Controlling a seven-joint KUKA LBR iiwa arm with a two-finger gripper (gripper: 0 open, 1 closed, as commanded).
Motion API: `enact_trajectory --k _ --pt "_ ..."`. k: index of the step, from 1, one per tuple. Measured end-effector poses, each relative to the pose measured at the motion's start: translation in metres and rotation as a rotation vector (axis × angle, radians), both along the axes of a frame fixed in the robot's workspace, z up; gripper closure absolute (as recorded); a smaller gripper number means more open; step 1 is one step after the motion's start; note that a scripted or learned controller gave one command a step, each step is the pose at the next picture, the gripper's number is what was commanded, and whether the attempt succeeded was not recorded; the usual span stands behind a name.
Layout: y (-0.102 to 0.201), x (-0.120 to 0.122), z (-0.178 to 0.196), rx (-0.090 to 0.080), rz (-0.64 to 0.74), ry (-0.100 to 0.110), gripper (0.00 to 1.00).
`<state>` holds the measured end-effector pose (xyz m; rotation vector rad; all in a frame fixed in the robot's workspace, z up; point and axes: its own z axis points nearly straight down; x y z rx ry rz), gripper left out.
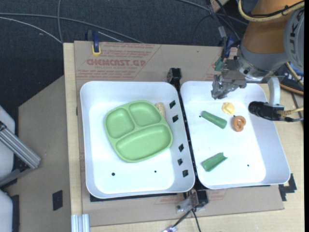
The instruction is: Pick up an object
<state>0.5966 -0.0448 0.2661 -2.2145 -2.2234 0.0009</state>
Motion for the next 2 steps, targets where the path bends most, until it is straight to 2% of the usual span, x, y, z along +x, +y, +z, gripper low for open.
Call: enact_trajectory --k 2 --pt "0.114 -0.045 -0.013 0.001 0.003 0.002 1.0"
